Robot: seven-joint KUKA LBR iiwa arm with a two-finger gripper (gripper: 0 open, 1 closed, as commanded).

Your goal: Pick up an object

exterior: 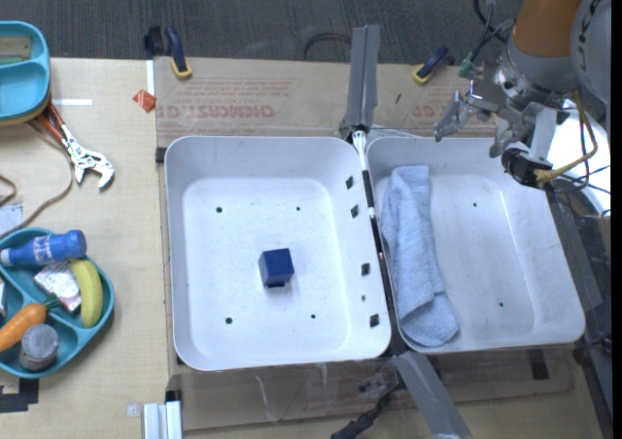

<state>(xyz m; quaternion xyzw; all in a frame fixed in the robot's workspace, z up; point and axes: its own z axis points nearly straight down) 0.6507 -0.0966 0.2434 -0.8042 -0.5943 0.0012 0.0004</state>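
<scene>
Hovering above the right bin's (pixel 544 233) far edge, the hand (pixel 481 121) hangs open, gripping nothing.

The left bin (pixel 194 233) has open floor on every side of the blue cube (pixel 277 266), which sits alone near its middle — well apart from all four walls. In the right bin (pixel 525 233), a light blue towel (pixel 416 257) lies along the left wall, from far to near; the floor to its right is bare. The raised divider (pixel 367 223) between the bins — with its black clips — blocks a low sideways pass.
</scene>
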